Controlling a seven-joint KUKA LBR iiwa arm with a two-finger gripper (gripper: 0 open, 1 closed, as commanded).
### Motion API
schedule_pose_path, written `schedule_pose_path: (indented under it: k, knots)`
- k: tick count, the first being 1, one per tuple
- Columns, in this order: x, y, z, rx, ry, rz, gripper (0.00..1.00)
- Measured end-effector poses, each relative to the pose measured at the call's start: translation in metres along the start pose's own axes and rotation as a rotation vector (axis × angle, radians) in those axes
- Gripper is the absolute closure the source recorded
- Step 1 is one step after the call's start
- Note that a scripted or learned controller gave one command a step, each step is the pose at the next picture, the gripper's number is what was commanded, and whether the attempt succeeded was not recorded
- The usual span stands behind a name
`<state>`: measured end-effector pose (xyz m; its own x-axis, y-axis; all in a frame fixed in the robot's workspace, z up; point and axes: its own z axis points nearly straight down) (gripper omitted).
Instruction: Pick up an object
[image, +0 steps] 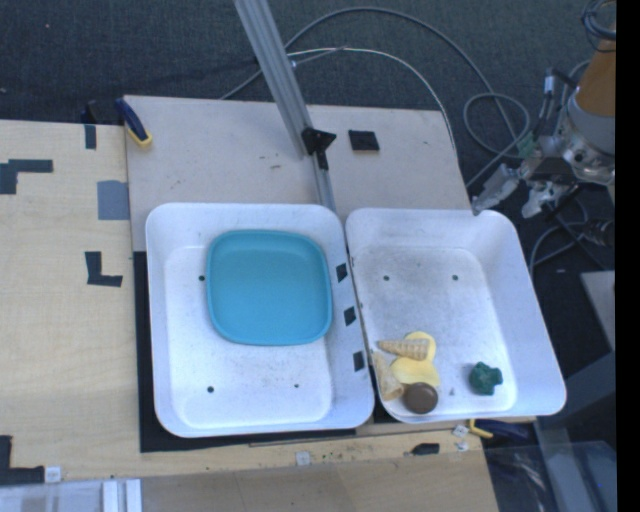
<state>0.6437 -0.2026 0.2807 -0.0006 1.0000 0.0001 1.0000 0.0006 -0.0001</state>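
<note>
The gripper (520, 190) hovers outside the right bin's (520, 260) far corner, jaws apart (holding nothing), well apart from the green toy (486, 378).

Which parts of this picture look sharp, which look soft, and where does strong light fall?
Camera view: sunlight brightens the right bin and left bin; the blue plate is fairly sharp; the pincer at upper right looks soft; small toys are slightly blurred.

We count two white bins: the left bin (170, 400) and the right bin (520, 300). We see one blue plate (268, 286), one green toy (486, 377), one brown ball (420, 398), and one yellow cluster (408, 360) whose pieces we cannot separate.
</note>
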Motion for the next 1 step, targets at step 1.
schedule_pose_path:
  k: [1]
  knots:
    - [0.0085,-0.0041,0.0477,0.004,0.001,0.000,0.00]
